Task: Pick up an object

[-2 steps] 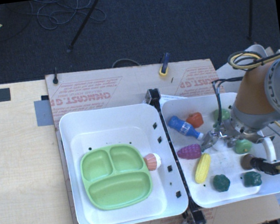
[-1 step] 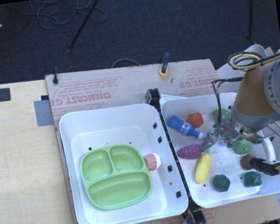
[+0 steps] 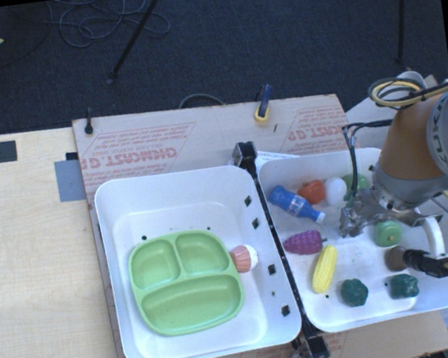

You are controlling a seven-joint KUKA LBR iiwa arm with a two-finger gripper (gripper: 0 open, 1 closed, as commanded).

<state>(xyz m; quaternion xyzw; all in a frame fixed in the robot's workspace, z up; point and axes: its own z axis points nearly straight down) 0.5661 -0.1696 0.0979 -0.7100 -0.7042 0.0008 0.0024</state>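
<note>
Grey metal at the wrist is crowding the gripper [image 3: 352, 220], so you are not able to tell from this angle whether its parts are spread or pressed together. You are seeing nothing clearly held. The tool is hanging low over the middle of the right bin [image 3: 447, 296], just beside the purple toy [image 3: 303, 243] and near the green round toy [image 3: 388, 233].

Expect these faults from here:
- The toys are lying close together, so a descent is likely to be striking two at once and pushing both aside.
- The round pieces are likely to be rolling away under a glancing touch.
- The blue bottle [image 3: 295, 204] is lying tilted, so a grip across it may be slipping.

No single target is set; any toy is serving as the thing to pick, and all candidates near the tool are lying in the right bin.

The right bin is also holding a yellow corn cob [image 3: 325, 268], an orange toy [image 3: 312, 192], a white ball [image 3: 335, 190], a dark green lump [image 3: 354, 292], a green block [image 3: 403, 285] and a brown piece [image 3: 396, 258].

The left bin [image 3: 128, 200] is holding a green divided tray [image 3: 186, 282], with a pink-and-white toy [image 3: 244, 257] touching its right edge.
</note>
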